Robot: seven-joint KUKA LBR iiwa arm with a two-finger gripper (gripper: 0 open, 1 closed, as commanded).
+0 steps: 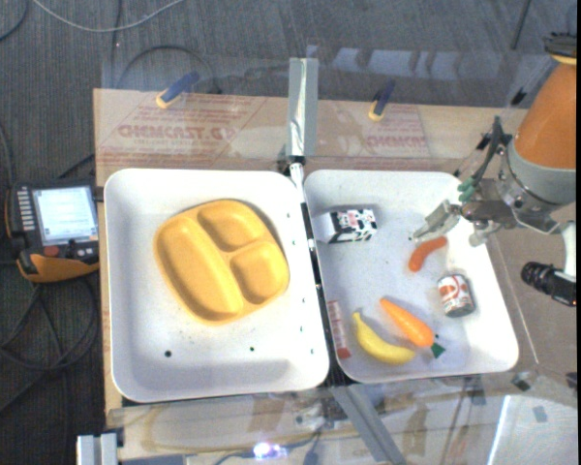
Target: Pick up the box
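The box [352, 224] is a small carton with a black-and-white cow pattern, lying on its side in the upper left of the right bin [499, 356]. My gripper [457, 227] hangs over the bin's upper right, well to the right of the box and not touching it. Its two fingers are spread open with nothing between them. One fingertip [434, 224] points down-left, just above a small red-orange sausage-shaped toy [427, 253].
Further down the right bin lie a small can [454, 294], a carrot [407, 323] and a banana [381, 342]. A thin red stick [332, 318] rests against the bin's left wall. The left bin [136, 356] holds a yellow divided plate [223, 258].
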